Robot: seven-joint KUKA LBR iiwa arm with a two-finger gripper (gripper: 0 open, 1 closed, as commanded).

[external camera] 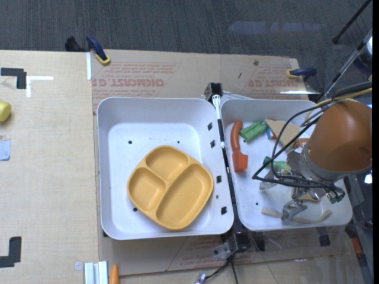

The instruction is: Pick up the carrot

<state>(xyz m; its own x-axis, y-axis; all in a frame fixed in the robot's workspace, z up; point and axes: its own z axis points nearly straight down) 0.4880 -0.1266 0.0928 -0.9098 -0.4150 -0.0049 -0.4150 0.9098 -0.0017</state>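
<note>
— Orange and tapered, the plastic carrot (238, 147) lies along the left wall of the right-hand shallow white bin (247, 215), just beside a green block (253, 130). Where is your tool?

— Your two-finger gripper (294, 209) hangs low near the front of that same bin, under the grey arm with its orange band (341, 136). Whether it is spread or pressed together, you cannot tell: cables and the wrist blur it. Nothing orange sits at its tip.

— So the carrot is untouched?

— It looks so. It rests apart from the gripper, toward the bin's far-left side.

— What could spoil the pick?

— You work close to the wall. A finger coming down on the rim side would likely strike it or push the carrot flat against it. The green block crowds the top end, so a wide grasp there may catch both. Pale scraps (308, 216) under the gripper could snag too. The yellow divided plate (170, 186) in the left-hand bin (112, 176) stays out of it.
</note>
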